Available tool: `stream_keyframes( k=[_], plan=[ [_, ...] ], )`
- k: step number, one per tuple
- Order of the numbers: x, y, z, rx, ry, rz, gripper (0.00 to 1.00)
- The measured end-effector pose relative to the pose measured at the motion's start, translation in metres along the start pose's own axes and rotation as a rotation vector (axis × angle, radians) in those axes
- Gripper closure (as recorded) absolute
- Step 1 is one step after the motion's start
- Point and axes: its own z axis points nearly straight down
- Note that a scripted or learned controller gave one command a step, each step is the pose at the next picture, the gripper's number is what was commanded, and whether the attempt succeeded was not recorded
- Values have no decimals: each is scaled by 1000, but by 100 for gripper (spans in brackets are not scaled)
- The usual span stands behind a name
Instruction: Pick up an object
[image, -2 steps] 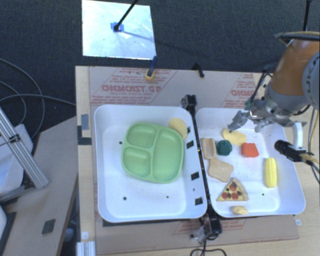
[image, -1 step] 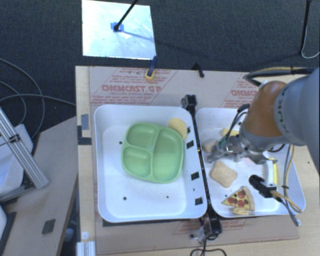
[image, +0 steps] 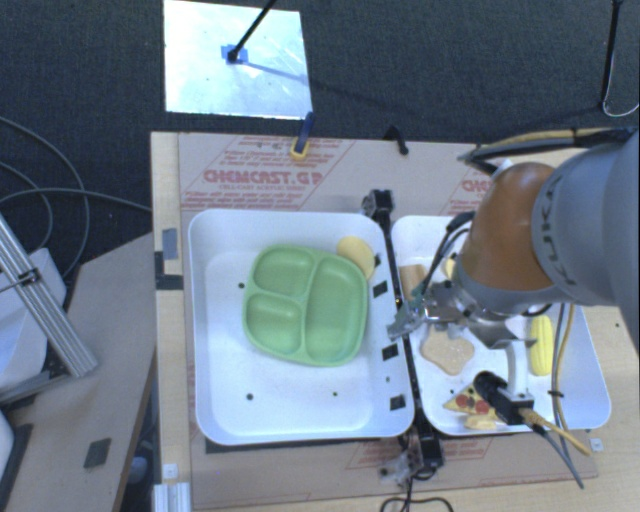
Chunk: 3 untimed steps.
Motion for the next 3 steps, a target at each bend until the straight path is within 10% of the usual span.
stream_keyframes(
  k=[1,3],
  plan=[
    [79,-12,4,-9,-6,8,0],
    [86,-5,18,-30,-13,11,0]
  ],
)
